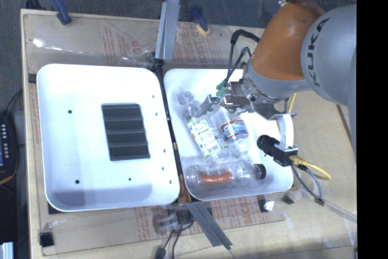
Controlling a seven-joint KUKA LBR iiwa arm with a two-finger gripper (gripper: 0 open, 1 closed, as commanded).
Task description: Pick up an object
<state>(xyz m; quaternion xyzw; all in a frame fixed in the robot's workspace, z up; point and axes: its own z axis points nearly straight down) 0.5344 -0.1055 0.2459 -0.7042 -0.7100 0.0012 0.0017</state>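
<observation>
The right bin holds several clear plastic bottles. One with a green and white label lies in the middle. Another with a red and blue label lies beside it on the right. A third bottle with an orange inside and a black cap lies along the bin's near wall. A small clear bottle rests at the far left of this bin. My gripper hangs low over the far ends of the two labelled bottles. The wrist hides what is right under it.
The left bin holds a black ribbed rectangular pad near its middle. A grey metal bar stands at the back between the bins. Blue clamps grip the bench's far edge. A black and yellow cable hangs by the right bin's right wall.
</observation>
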